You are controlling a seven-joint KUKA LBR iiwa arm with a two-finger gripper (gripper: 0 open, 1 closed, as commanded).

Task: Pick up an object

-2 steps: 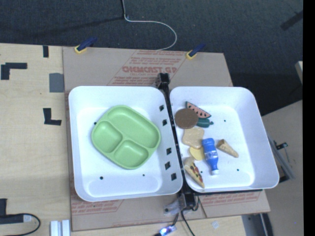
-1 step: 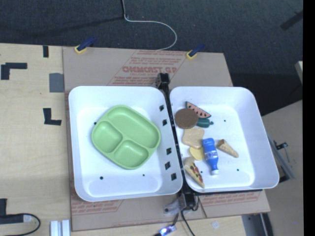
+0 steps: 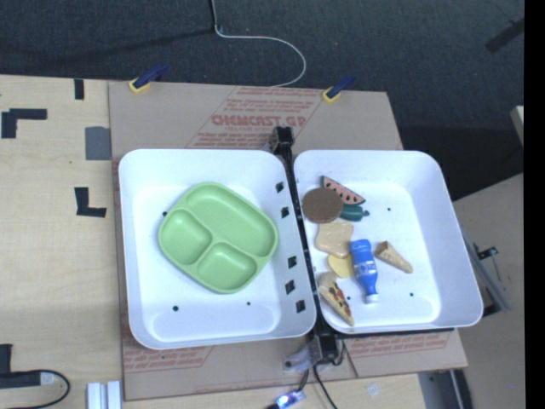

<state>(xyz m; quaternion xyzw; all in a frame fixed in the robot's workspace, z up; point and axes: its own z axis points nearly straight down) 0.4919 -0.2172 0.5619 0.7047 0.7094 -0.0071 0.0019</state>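
A green plate [image 3: 218,238] is seen in the left bin [image 3: 136,228], and toy food [image 3: 345,245] is piled in the right bin [image 3: 434,228].

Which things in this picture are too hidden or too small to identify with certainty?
- Teal object: mostly covered by the brown disc; its shape stays unclear.
- Yellow piece: partly under the blue bottle and tan piece.
- Pizza slice: toppings too small to read.

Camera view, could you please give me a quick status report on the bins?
Toy food cluster sits in right bin, nothing lifted. Blue bottle lies among the pieces, crowded. Green divided plate alone in left bin.
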